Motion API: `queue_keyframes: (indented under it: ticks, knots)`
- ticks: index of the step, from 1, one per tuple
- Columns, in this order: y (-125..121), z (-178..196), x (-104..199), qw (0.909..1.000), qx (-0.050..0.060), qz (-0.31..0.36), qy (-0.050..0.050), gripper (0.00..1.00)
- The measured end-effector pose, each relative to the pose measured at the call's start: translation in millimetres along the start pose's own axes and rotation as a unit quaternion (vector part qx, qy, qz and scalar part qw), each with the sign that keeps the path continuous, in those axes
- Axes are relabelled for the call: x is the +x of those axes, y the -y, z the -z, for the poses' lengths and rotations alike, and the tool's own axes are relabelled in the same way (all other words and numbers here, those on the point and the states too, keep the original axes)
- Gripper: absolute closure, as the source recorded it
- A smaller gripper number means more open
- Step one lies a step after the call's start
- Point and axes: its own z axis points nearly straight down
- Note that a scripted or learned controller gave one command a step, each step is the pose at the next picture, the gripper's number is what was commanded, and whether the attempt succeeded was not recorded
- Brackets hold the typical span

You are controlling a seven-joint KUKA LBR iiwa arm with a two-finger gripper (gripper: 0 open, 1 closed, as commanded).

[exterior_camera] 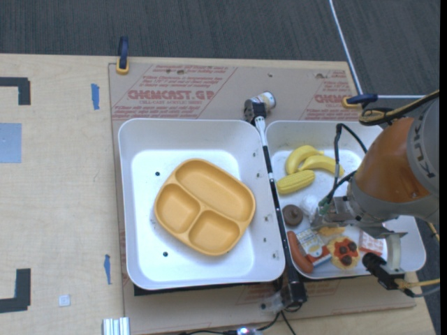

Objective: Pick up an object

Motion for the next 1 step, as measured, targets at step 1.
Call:
queue_keyframes:
  ticks: [1]
  knots:
    - [0.0, 0.0, 0.2, 1.0, 0.0, -0.001, 0.0, 0.0]
